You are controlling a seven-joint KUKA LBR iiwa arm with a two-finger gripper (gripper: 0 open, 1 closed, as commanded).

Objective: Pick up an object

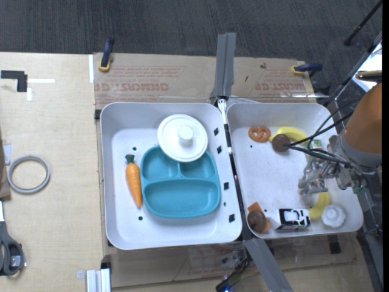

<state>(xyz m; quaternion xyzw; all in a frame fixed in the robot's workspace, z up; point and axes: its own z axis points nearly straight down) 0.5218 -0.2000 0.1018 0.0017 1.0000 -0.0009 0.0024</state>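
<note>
My gripper point(312, 186) hangs low over the right side of the right bin point(267, 175), its arm coming in from the right. Just below it lies a small yellow piece point(322, 202), partly hidden by the gripper. A white round cap-like object point(333, 215) and a black-and-white toy car point(295, 219) lie along the bin's near wall. A brown lump point(257, 218) sits in the near left corner. A pretzel point(259, 133), a brown ball point(280, 143) and a yellow banana point(292, 134) lie toward the far wall.
The left bin point(115, 193) holds an orange carrot point(134, 182), a blue divided plate point(180, 183) and a white round lid point(182, 137). A grey tape ring point(26, 174) and scissors point(9, 254) lie on the bench at left. Cables point(322, 132) run across the right bin's far right.
</note>
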